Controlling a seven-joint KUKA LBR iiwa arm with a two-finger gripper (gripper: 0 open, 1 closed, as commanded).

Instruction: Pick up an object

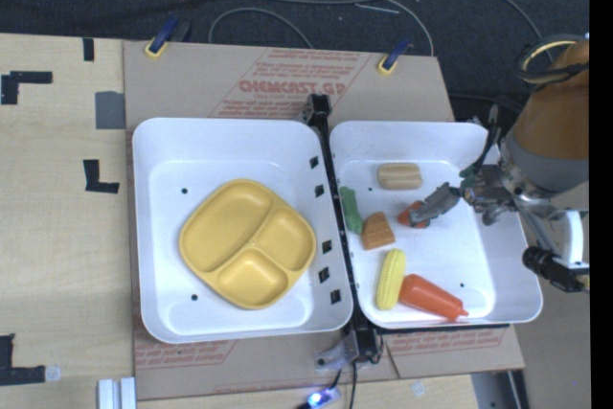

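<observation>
While my gripper (419, 215) hangs in the right bin (498, 235), a small red piece (418, 209) sits at its tip. Whether it grips that piece, I cannot tell. Bread roll (398, 175) lies at eleven o'clock.

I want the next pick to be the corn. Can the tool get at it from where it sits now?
Probably yes. The tool is low in the right bin, and the corn lies just beyond with its top free. The carrot crowds one end.

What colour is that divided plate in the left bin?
Yellow; the divided plate shows plainly in the camera view.
</observation>
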